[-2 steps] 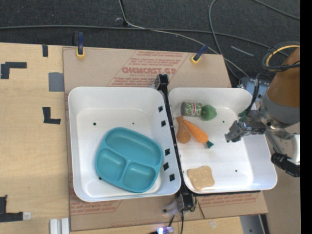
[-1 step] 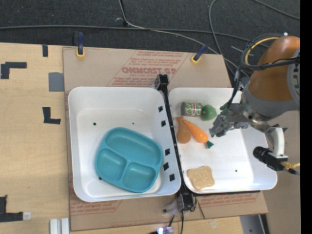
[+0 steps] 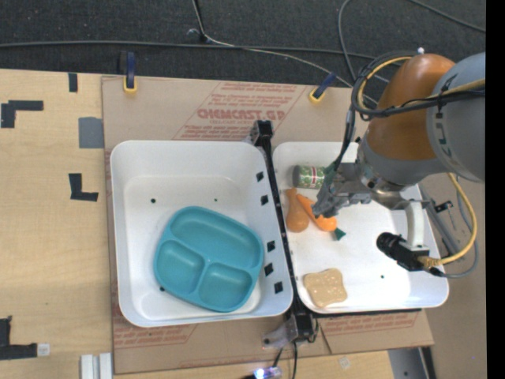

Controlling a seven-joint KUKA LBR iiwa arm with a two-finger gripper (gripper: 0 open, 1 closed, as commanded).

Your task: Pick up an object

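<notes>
In the right bin [image 3: 394, 290] lie a toy carrot [image 3: 323, 221] with a green tip, a tan oval piece [image 3: 296, 212] next to the divider, a small can [image 3: 310, 176] with a green label at the back, and a slice of toast [image 3: 325, 287] at the front. My gripper [image 3: 327, 206] reaches down into this bin, its tip right over the carrot's upper end. The arm's wrist covers the fingers from above.
The left bin [image 3: 134, 180] holds a teal divided plate [image 3: 207, 257]. A black divider [image 3: 272, 204] runs between the bins. Cables hang around the arm, and a black fitting [image 3: 398, 249] sits over the right bin's right part.
</notes>
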